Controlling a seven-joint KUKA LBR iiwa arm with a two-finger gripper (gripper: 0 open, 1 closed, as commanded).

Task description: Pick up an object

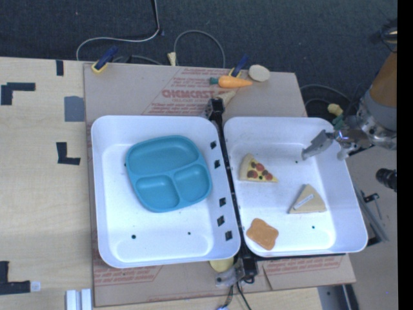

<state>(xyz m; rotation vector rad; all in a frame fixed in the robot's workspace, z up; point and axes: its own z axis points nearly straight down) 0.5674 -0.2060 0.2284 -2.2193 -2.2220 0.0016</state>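
Gripper above the right bin's upper right corner; finger spread cannot be told. Pizza slice, sandwich wedge and bread piece lie below-left of it.

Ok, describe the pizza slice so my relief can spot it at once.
Look in the right bin, in its upper left part near the divider. The pizza slice lies there, a yellow wedge with red dots. The sandwich wedge is plain tan, and the toast is orange-brown.
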